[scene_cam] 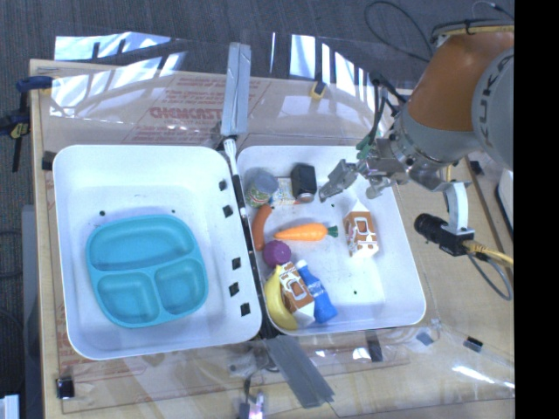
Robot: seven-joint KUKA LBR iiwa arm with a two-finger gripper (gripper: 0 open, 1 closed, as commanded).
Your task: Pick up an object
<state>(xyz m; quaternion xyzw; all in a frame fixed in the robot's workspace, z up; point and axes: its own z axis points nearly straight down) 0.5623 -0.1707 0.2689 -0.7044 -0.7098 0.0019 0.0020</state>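
the grey arm (454,94) with its orange band reaches in from the right. its hand (336,182) points left and downward, tilted, holding nothing visible.

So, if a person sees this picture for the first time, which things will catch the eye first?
Probably the blue divided tray, alone in the left bin. Next, the small colourful things crowded in the right bin, such as the orange carrot and the yellow banana. The gripper hangs over that bin's far side.
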